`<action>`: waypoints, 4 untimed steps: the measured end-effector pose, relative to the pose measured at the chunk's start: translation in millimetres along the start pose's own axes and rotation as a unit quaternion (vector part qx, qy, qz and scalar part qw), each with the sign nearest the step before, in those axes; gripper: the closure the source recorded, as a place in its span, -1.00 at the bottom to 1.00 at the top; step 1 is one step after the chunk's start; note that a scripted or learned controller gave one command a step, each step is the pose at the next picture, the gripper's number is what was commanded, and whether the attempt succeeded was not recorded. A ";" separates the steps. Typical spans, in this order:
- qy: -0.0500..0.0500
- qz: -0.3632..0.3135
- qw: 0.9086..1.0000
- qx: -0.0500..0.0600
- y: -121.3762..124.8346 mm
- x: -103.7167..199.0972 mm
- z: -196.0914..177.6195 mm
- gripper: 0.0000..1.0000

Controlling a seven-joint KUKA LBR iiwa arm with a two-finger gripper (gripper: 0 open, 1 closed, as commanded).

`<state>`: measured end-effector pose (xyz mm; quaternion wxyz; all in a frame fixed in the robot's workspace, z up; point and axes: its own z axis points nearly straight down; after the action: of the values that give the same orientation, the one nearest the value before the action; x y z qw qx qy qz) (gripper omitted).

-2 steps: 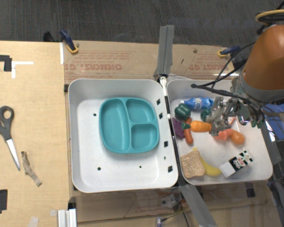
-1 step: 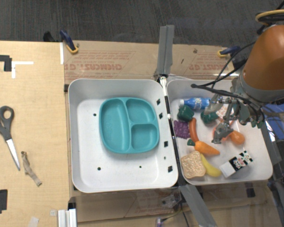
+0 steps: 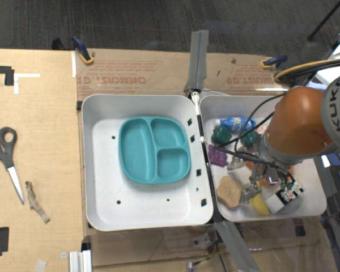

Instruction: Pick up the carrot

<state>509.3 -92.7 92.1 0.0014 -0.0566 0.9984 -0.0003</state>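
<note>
We look down on a cardboard-covered table [image 3: 34, 152] over dark carpet, two white bins side by side at its right end. The left bin [image 3: 102, 203] carries a teal divided plate [image 3: 156, 150] near its centre. The right bin [image 3: 311, 205] is crowded, and the arm [image 3: 297, 120] hangs over its middle, hiding much of it. The jaws [image 3: 254, 187] sit low among the clutter by the bin's near edge; we cannot tell whether they are spread or pressed together. The carrot [image 3: 255, 164] shows as an orange sliver just under the wrist, mid-bin, mostly covered. We judge it a light, stiff, smooth toy, likely to slip or roll; best taken across its thick middle. Around it: a bread slice [image 3: 229, 192], purple grapes [image 3: 217, 155], a yellow piece [image 3: 260, 204], green and blue items by the far edge. Scissors [image 3: 7, 157] lie at the table's left edge, well apart.
</note>
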 end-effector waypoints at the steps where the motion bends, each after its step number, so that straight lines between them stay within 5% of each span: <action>1: -0.001 0.106 0.994 0.000 -11.1 -26.1 -0.6 -1.00; 2: 0.000 0.009 1.000 0.000 -55.3 22.5 -0.4 -1.00; 3: 0.001 0.019 1.000 -0.001 -23.1 18.4 0.6 -1.00; 4: 0.000 0.097 0.995 0.000 -10.7 -25.2 0.0 -1.00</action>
<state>535.6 -100.5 92.2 0.0016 0.0408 0.9992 0.0002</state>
